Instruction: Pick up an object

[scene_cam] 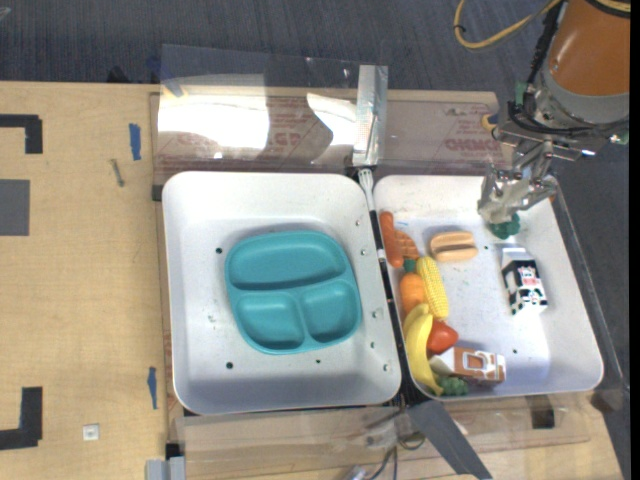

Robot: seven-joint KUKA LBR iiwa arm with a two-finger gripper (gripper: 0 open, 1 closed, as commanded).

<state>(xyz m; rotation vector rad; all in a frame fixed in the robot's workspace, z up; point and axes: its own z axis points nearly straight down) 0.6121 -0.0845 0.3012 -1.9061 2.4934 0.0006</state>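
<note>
Nearest you, along the front edge of the right bin [575,368], you have a small carton [478,365] with an orange and white label lying on its side, touching a bit of green [455,387] at the bin's front corner. Just behind it sits a red tomato-like piece [442,338], pressed against a yellow banana [417,346] that curves along the bin's left wall. Behind those you see an orange [411,291] and an ear of corn [433,283] side by side, then a carrot [392,236] lying against the divider between the bins. A hot dog in its bun [454,245] rests near the middle, well apart from a black and white toy cow [524,284] further right.

Over in the left bin [190,228] you have a teal divided plate [293,290], flat and centred.

At the far right corner of the right bin, the gripper [508,208] hangs from the orange-banded arm [590,43], fingers pointing down. A small green object [506,227] shows just under the fingertips, touching or nearly touching them. You cannot tell from this angle how far the fingers are parted or whether they actually have hold of it.
</note>
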